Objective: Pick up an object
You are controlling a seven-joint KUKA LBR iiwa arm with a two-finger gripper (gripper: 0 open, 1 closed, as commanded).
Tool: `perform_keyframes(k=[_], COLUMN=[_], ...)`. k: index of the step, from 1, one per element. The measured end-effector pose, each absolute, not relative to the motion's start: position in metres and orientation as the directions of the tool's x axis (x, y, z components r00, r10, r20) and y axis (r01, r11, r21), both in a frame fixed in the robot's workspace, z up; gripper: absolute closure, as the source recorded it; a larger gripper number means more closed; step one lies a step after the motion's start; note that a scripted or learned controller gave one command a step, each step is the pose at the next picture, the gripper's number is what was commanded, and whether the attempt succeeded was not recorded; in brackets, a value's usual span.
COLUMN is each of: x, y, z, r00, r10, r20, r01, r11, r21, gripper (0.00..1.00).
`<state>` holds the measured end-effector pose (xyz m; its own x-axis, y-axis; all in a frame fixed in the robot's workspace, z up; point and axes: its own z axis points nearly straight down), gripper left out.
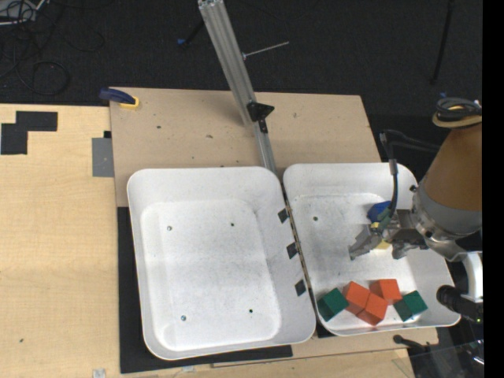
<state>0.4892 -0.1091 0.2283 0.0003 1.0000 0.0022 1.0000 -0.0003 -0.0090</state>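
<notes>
No text, label, brand, number or sign can be read anywhere in this view (the resolution is low, and small print, if any exists, would be blurred beyond telling).

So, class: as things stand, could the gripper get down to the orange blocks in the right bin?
Probably yes. The gripper hangs over the right bin, just up-frame of the orange blocks, and nothing lies over them. Green blocks flank the cluster closely, which may crowd the approach.
</notes>
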Motion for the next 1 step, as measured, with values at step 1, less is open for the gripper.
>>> perform_keyframes(k=[1], x=[0.4971], y=[-0.1037], z=[0.1763], r00=[0.001], r10=[1.0], r20=[0.003], r01=[1.0], r11=[-0.001], r21=[-0.009], gripper=[0.0])
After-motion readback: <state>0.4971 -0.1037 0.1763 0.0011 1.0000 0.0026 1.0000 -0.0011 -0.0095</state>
